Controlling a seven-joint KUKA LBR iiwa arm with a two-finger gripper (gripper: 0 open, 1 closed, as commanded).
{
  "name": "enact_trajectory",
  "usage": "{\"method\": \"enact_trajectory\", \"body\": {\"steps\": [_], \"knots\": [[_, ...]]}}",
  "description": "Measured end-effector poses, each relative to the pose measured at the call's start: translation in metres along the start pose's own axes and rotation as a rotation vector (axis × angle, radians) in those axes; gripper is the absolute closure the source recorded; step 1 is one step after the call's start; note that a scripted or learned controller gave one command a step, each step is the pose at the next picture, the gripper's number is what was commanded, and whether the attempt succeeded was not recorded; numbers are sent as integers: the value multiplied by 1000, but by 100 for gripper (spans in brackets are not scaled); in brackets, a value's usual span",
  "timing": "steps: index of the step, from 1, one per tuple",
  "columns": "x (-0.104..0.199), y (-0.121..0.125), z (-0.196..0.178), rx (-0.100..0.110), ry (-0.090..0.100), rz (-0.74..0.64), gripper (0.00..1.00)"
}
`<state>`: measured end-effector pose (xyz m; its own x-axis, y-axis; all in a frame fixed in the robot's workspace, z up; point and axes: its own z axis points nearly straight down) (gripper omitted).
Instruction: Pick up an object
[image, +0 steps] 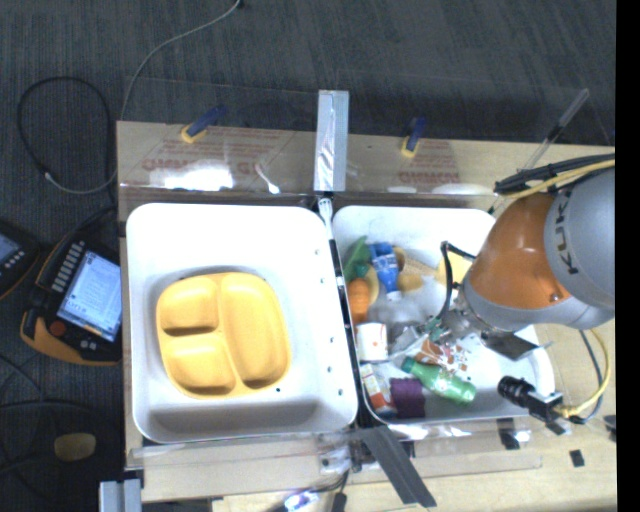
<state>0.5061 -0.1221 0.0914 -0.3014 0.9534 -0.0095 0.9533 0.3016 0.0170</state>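
Arm lowered into the cluttered right bin (520, 225); nothing is seen to be held.
The gripper (448, 335) is buried among the clutter, so whether the jaws are open or shut cannot be told. Just beside it lies a green bottle (440, 381), judged light, stiff and somewhat slippery; it would best be taken across its middle. A purple block (407, 395) sits close by. The yellow tray (222, 330) lies in the left bin (140, 250).

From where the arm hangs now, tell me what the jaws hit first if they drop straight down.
Most likely the green bottle or the red-and-white packet beside it in the right bin. The gripper sits over that clutter, but depth is unclear from this slanted view.
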Motion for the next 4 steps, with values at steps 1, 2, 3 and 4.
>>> {"method": "enact_trajectory", "body": {"steps": [1,2,3,4], "knots": [[-51,-17,0,3,2,-46,0],[-10,31,1,5,0,65,0],[-26,105,3,5,2,-27,0],[-26,105,3,5,2,-27,0]]}}
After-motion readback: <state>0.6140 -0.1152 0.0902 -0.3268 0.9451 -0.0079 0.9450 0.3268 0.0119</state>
